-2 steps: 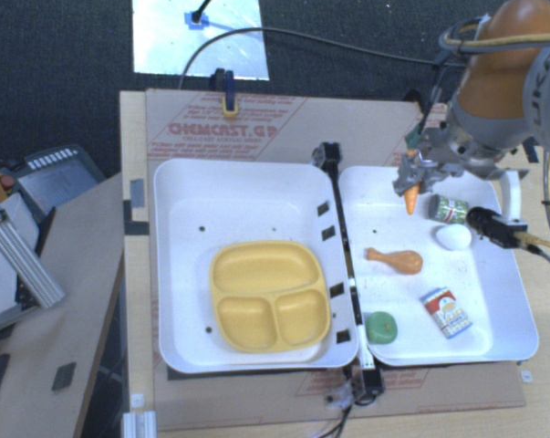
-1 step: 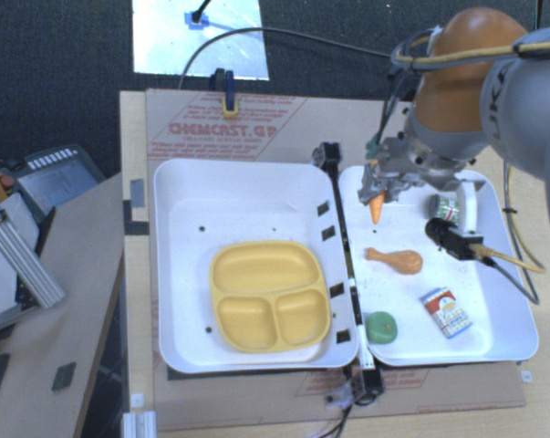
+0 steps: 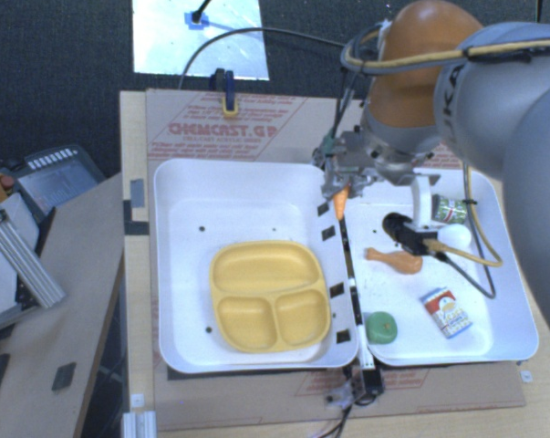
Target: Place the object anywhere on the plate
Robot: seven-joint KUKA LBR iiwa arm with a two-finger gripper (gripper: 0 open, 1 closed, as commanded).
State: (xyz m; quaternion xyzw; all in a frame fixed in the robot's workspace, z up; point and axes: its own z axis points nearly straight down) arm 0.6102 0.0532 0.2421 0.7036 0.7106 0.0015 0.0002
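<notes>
A yellow plate [image 3: 267,294] with three compartments lies in the left bin [image 3: 183,245], towards its front right. My gripper [image 3: 339,190] hangs over the divider between the two bins, above and to the right of the plate's far edge. It is shut on a small orange object [image 3: 340,204], which pokes out below the fingertips. Nothing lies on the plate.
The right bin [image 3: 503,336] holds a tan drumstick [image 3: 395,259], a green round piece [image 3: 380,327], a red, white and blue box [image 3: 446,310], a green can [image 3: 451,210] and a white rounded thing [image 3: 456,237]. The grey arm covers that bin's far right.
</notes>
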